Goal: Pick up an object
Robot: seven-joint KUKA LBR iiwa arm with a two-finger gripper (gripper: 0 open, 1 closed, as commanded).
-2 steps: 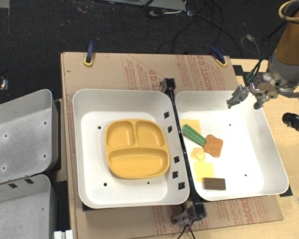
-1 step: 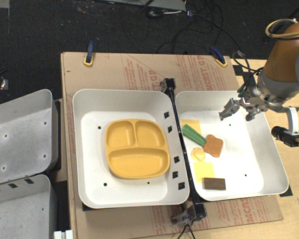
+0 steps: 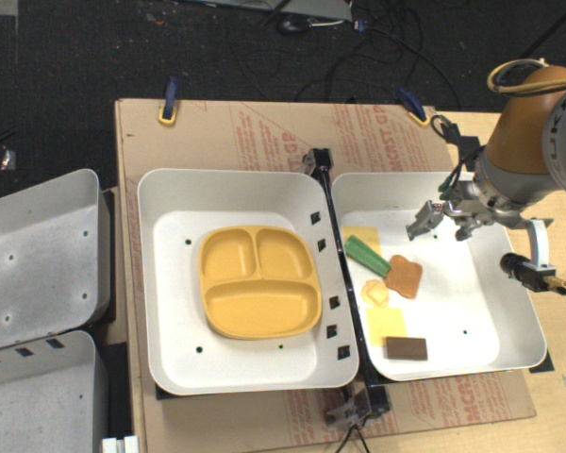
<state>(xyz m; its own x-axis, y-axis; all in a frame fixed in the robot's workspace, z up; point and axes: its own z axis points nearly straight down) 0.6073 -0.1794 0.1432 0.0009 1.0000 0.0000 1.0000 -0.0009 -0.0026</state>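
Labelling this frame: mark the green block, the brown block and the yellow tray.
green block (image 3: 366, 255), camera view, middle of its top face
brown block (image 3: 406, 348), camera view, centre of its top
yellow tray (image 3: 260, 308), camera view, floor of its large compartment

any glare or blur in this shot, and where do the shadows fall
Camera view: even, soft lighting, no strong glare on the white bins; faint shadows beside the yellow tray and the toys; the gripper looks slightly soft, while the tray and green block are sharp.

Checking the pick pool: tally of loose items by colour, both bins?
Yellow: 4 — divided tray, flat piece, flat piece, small pale lump
Green: 1 — block
Orange-brown: 1 — piece
Dark brown: 1 — block
Total: 7
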